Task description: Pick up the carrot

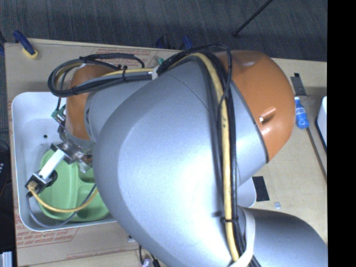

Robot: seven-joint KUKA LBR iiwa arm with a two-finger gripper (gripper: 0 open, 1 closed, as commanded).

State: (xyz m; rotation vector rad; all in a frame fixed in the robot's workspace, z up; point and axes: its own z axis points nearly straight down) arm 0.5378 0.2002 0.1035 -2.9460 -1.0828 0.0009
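Arm reaches over left bin; green dish lies inside. Tool's state: cannot tell.

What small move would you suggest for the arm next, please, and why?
Probably a short lift straight up. The arm covers most of the left bin, and its wrist hangs low over a green object. No carrot can be made out, so rising a little would likely uncover the bin's contents before any grasp.

White bin at the left, holding a green object. Blue clamp on the table corner, blue marker far right.
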